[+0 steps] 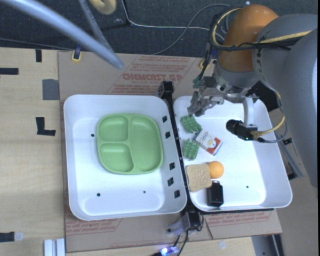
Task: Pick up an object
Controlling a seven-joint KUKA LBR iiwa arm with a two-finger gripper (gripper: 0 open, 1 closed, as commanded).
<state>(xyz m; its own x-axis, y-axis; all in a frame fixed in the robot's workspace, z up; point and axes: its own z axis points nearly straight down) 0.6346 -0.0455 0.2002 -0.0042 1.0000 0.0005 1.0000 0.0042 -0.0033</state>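
The grey arm (288, 63) reaches in from the right, its orange band (245, 31) high over the far end of the right bin (256, 180), and bends down so the wrist points toward that bin's far-left corner. The gripper (198, 106) hangs low there, just beyond the upper green leafy piece (190, 123); whether its tips touch the piece cannot be told, nor whether the gripper is released or clenched, since the tips blur into the mechanism around them. Nothing can be seen between them.

The objects lie in the left half of the right bin. A second green leafy piece (191, 149) sits nearer the camera, close to the divider between the bins. Beside both greens lies a small white and red packet (209, 142), tilted. Nearer still, a slice of toast (198, 176) lies flat with an orange ball (216, 169) just beside its right edge. A black block (215, 193) rests at the near end, next to the toast.

The left bin (80, 143) holds a green divided plate (130, 144) with three compartments. Both bins sit on a cardboard sheet (149, 71) on the worktop (21, 159).
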